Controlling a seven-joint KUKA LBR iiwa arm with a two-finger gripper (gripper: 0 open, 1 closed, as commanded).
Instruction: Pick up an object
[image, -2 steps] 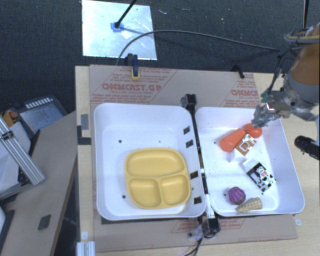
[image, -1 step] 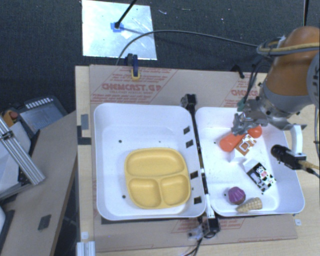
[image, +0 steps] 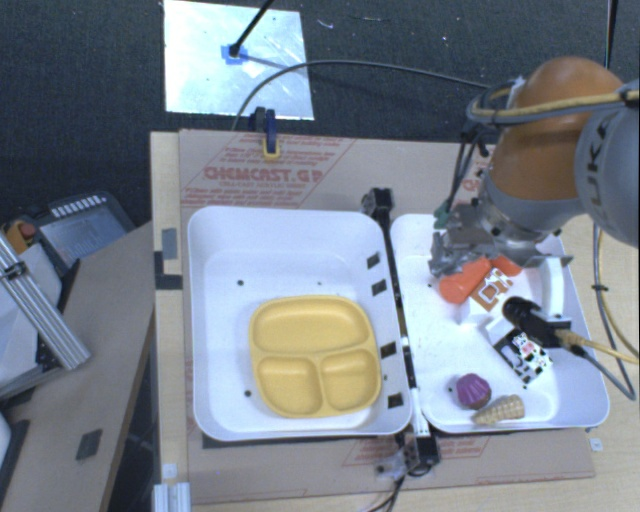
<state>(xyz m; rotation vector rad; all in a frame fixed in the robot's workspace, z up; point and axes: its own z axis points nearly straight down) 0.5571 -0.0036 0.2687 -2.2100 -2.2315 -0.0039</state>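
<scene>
The grey arm with its orange band (image: 555, 110) reaches in from the right and stands over the upper part of the right shallow white plastic bin (image: 590, 400). The left shallow white plastic bin (image: 215, 300) holds a yellow three-compartment plastic tray (image: 313, 355), lying flat in its lower half. The metal two-finger gripper (image: 458, 262) is low in the right bin, at its upper left, directly above an orange rounded object (image: 462, 285). Whether the gripper is open or closed cannot be determined, nor whether it touches the orange object. Just right of the orange object lies a white piece with orange markings (image: 492, 293). Below that, a black-and-white patterned block (image: 525, 355) lies tilted. Near the lower rim sits a small purple ball (image: 472, 389), with a tan ribbed cone (image: 500, 408) just beside it.
</scene>
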